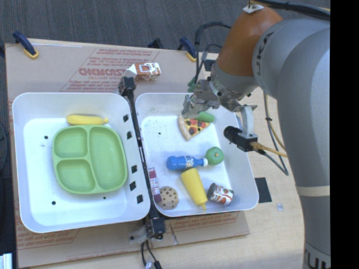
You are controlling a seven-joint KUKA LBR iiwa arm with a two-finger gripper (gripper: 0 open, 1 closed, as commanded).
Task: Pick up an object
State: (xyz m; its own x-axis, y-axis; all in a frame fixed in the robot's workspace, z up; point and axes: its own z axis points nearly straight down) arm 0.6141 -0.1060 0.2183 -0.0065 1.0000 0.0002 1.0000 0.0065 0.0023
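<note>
My gripper (193,106) hangs over the far edge of the right bin (247,175), just above a toy pizza slice (192,127) and beside a small green piece (206,117). Nearer the front of that bin lie a blue bottle (185,162), a green ball (214,155), a yellow squeeze bottle (194,187), a red and white can (220,194), a cookie (168,196) and a small packet (152,178). Nothing is visibly lifted off the bin floor.
The left bin (28,206) holds a green divided plate (90,158) and a yellow banana-like toy (87,119). A small carton (147,70) sits on the cardboard behind the bins. Black clips line the wall between the bins.
</note>
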